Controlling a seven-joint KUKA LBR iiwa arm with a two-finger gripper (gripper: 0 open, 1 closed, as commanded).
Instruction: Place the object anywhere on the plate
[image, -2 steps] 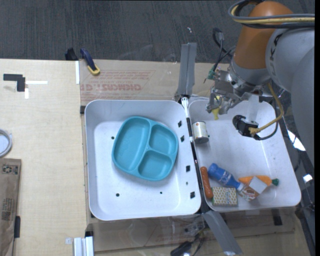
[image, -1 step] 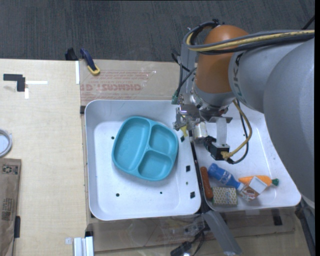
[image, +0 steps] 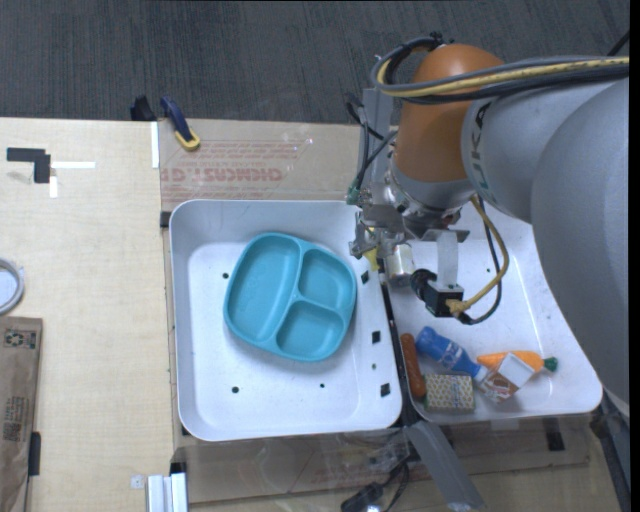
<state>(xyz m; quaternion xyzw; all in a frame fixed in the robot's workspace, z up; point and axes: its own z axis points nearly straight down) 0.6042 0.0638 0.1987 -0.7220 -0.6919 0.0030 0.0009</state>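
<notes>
Near edge, right bin (image: 560, 400): cluster of small items (image: 465, 368), including blue bottle (image: 443, 350), well apart from plate. Left bin (image: 190, 330): blue divided plate (image: 290, 296), bare. Farther back: gripper (image: 385, 250) above the bins' shared edge; finger state indeterminable.

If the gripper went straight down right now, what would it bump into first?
Probably the rim between the two bins, or bare bin floor beside it; depth is hard to judge. The gripper hangs beside the blue plate.
</notes>
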